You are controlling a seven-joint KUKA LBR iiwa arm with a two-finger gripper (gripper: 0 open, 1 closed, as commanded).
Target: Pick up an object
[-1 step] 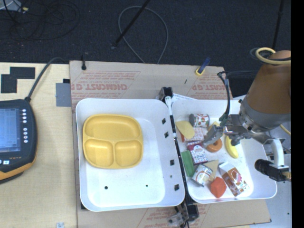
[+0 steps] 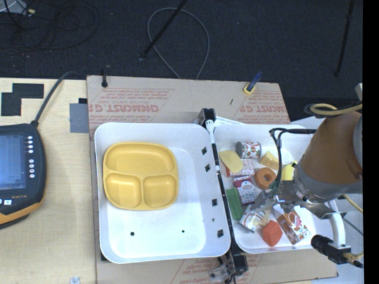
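The claw (image 2: 273, 199) hangs low in the right bin (image 2: 308, 245); I cannot tell its state. Beside it lie a red tomato (image 2: 272, 233), printed packets (image 2: 292, 226), an orange ring (image 2: 265, 177) and a small can (image 2: 251, 149), labels unreadable. Far off, a yellow tray (image 2: 141, 176) and cardboard (image 2: 133, 99) printed "CHEMCAST GP".

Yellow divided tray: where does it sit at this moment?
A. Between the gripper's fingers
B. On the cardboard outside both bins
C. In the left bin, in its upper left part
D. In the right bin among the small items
C. The yellow divided tray lies flat on the floor of the left bin, toward its upper left, well apart from the cluttered right bin where the arm reaches in.
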